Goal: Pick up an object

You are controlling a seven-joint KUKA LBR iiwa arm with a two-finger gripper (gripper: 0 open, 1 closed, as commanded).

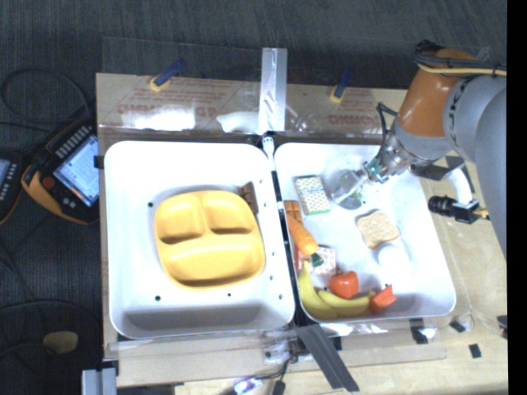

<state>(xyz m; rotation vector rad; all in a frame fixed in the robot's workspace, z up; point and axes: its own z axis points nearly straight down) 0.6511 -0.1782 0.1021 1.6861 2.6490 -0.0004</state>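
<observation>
Jaws hang low in the right bin, near its back wall; how far apart they stand I cannot tell. Just beside them lies one clear plastic cup. That bin also bears one toast slice, one banana, one carrot, one tomato. One yellow divided tray sits in the left bin.

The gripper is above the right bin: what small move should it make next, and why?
Probably lower a little. The gripper sits over a clear, glassy object in the right bin, beside the green-dotted block. Nothing shows between its fingers, so a short descent seems needed before closing.
</observation>
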